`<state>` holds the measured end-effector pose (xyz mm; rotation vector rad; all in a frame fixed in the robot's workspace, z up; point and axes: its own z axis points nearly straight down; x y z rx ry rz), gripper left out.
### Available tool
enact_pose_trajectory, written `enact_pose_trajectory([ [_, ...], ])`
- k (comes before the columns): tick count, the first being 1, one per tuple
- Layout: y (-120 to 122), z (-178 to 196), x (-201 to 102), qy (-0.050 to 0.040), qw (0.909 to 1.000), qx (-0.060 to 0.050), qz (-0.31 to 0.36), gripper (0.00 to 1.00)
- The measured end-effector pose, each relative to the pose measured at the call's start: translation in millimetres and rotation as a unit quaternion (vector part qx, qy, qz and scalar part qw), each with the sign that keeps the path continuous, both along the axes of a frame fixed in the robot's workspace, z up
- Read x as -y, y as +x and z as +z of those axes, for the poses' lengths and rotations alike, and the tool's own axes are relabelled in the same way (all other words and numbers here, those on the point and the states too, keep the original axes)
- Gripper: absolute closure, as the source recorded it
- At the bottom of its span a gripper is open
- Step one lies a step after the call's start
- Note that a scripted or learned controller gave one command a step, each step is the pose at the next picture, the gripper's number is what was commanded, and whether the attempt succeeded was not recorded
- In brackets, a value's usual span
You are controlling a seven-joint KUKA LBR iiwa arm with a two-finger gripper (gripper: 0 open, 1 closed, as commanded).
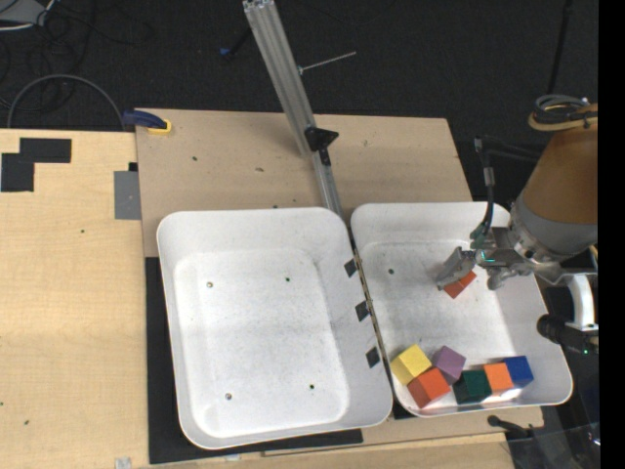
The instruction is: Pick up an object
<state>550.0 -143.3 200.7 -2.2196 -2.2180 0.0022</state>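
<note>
Because the other blocks (459, 374) crowd the right bin's (410, 237) corner, my gripper (469, 270) pinches the lone red block (457, 283).

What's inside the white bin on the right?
The right bin holds six blocks clustered at its near edge: yellow block, purple block, red block, green block, orange block, blue block. The gripper covers part of another reddish block.

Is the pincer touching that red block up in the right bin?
Touching. The camera view shows the red block right between the pincer fingertips, lifted clear of the block cluster.
</note>
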Motion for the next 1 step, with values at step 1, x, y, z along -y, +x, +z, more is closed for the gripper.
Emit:
enact_pose_trajectory([
  [1, -0.2, 9.8, 1.3, 0.0002, 1.0000, 0.000, -0.002, 1.00],
])
